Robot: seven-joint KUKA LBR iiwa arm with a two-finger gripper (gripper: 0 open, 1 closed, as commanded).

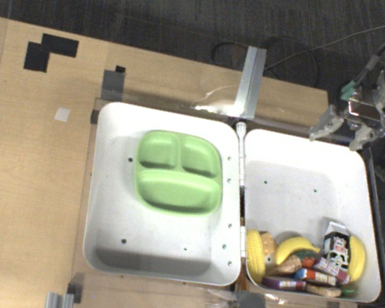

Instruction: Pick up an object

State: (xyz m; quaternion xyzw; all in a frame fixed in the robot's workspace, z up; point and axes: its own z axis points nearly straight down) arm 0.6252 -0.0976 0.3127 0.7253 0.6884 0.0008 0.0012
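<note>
End effector (343, 132): fingers spread, holding nothing, above right bin's (298, 176) far rim; toy pile (306, 260) in its near corner.

The claw (342, 132), fingers spread, hangs above the right bin's (296, 189) far rim, holding nothing.

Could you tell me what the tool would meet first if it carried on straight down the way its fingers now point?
Probably the far rim of the right bin or its bare floor just inside; depth is unclear. The tool hangs over that edge, apart from the toy pile.
</note>
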